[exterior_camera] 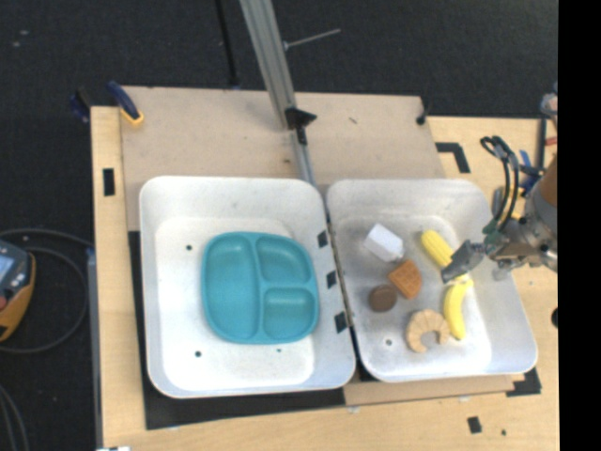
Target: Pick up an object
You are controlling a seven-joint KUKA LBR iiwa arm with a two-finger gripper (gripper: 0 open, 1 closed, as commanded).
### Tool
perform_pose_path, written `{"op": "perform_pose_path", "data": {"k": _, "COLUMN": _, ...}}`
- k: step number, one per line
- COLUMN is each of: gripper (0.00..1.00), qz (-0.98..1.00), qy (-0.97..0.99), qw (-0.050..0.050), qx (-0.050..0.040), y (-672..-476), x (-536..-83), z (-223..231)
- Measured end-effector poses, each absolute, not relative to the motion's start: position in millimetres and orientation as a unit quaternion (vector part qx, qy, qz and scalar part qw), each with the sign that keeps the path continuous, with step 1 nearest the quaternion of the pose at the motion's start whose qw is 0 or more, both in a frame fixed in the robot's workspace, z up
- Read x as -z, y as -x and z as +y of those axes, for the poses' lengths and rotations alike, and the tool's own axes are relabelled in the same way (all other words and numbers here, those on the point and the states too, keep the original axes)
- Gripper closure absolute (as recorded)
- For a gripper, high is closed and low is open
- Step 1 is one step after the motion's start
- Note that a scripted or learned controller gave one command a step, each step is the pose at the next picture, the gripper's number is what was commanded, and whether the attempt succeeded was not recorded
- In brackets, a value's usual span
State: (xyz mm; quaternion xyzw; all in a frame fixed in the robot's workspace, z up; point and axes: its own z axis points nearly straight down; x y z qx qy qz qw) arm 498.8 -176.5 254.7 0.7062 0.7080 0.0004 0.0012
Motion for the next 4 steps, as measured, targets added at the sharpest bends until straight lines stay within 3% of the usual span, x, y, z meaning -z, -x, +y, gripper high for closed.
{"op": "perform_pose_path", "data": {"k": 3, "gripper": 0.0, "qz": 0.707, "qy": -0.707, "qw": -0.001, "qx": 0.001, "y": -501.9, "x": -105.7, "z": -175.3}}
{"op": "perform_pose_path", "data": {"k": 4, "gripper": 1.0, "qz": 0.705, "qy": -0.709, "qw": 0.002, "qx": -0.0007, "y": -503.7, "x": -119.5, "z": -177.1}}
